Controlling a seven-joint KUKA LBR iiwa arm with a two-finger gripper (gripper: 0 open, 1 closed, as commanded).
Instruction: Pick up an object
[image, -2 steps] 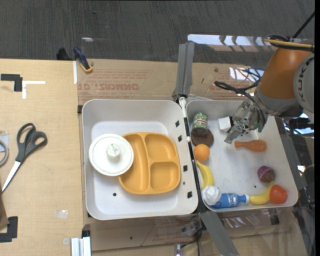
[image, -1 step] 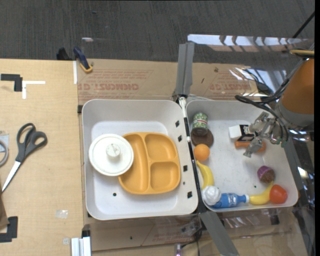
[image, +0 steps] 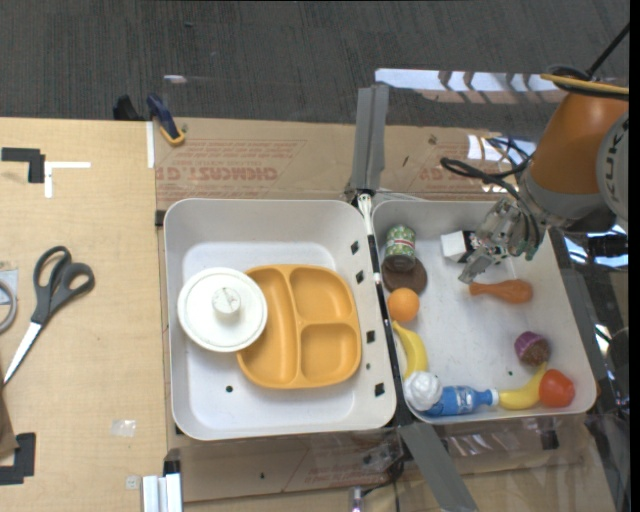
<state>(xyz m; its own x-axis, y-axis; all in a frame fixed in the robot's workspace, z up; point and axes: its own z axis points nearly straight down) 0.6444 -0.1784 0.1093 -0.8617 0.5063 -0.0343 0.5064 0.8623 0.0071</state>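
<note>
My gripper (image: 484, 256) hangs over the back of the right bin (image: 575, 300), its fingers open and empty. Just below its tips lies an orange-brown drumstick-shaped toy (image: 503, 291). A small white block (image: 453, 244) sits to the gripper's left. Along the bin's left side are a green-labelled can (image: 401, 243), a brown round object (image: 404, 275), an orange ball (image: 403, 304) and a banana (image: 410, 348). Near the front lie a blue bottle with a white cap (image: 450, 398), a second banana (image: 522, 396), a red ball (image: 556, 388) and a purple fruit (image: 531, 348).
The left bin (image: 190, 400) holds an orange divided plate (image: 305, 330) and a white lidded bowl (image: 222, 307). Scissors (image: 48, 290) lie on the bench at the far left. A blue clip (image: 164, 118) sits at the back. Cables hang near the arm (image: 575, 150).
</note>
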